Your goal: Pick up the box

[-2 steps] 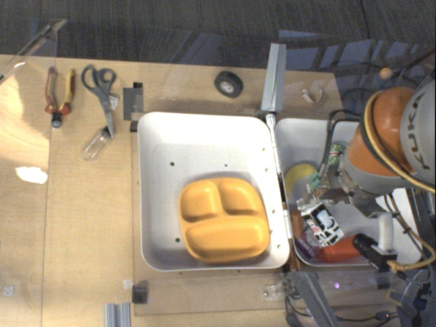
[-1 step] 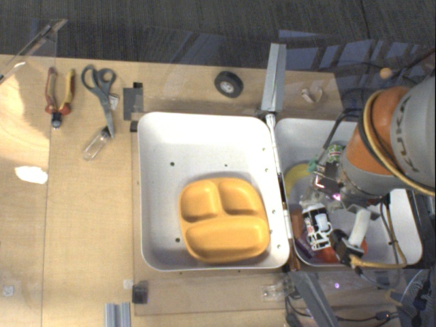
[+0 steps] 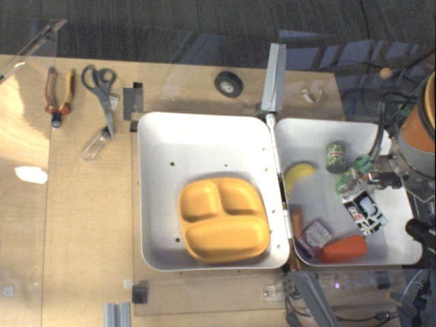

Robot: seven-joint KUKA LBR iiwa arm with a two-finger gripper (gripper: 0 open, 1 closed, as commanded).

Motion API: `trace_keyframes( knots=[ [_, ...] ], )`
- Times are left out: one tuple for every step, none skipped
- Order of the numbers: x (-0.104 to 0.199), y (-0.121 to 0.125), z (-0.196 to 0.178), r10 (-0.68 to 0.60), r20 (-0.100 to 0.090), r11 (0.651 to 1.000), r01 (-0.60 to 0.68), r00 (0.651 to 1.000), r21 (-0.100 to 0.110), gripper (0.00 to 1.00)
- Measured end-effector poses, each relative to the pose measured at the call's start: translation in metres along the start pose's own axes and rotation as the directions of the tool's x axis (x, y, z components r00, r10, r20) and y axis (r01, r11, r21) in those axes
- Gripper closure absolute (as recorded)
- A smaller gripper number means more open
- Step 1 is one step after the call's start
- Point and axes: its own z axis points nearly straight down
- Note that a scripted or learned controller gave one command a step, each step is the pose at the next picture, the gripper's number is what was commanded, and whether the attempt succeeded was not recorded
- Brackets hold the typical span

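- Reaching in from the right, the grey arm (image 3: 414, 138) with its orange band hangs over the right bin (image 3: 310, 138); its pincer (image 3: 359, 178) sits low over the bin's right half, and whether it is apart or together cannot be told from this slant.
- The box (image 3: 364, 212), a small black-and-white printed carton, lies tilted on the floor of the right bin, just below and slightly right of the pincer; nothing of it shows between the pincer's tips.
- A small green-labelled can (image 3: 336, 157) stands to the upper left of the pincer, near it.
- A yellow, banana-like item (image 3: 298, 176) lies against the left wall of the right bin.
- A second small packet with a purple-and-white face (image 3: 315, 235) lies near the bin's lower edge, beside an orange-red carrot-shaped item (image 3: 344, 248) to its right.
- The left bin (image 3: 204, 135) holds a yellow divided tray (image 3: 223, 219), turned face down, in its lower half.
- On the worktop (image 3: 75, 216) to the upper left lie pliers (image 3: 58, 95) with red handles and a pair of scissors (image 3: 102, 90); a roll of black tape (image 3: 229, 84) rests above the left bin.
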Motion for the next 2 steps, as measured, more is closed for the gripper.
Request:
trace_keyframes(
  knots=[
    [0.0631,0.0032,-0.0119,0.202,0.0,0.979,-0.202,0.979,0.003,1.0],
    [0.0631,0.0032,-0.0119,0.202,0.0,0.979,-0.202,0.979,0.003,0.0]
  ],
)
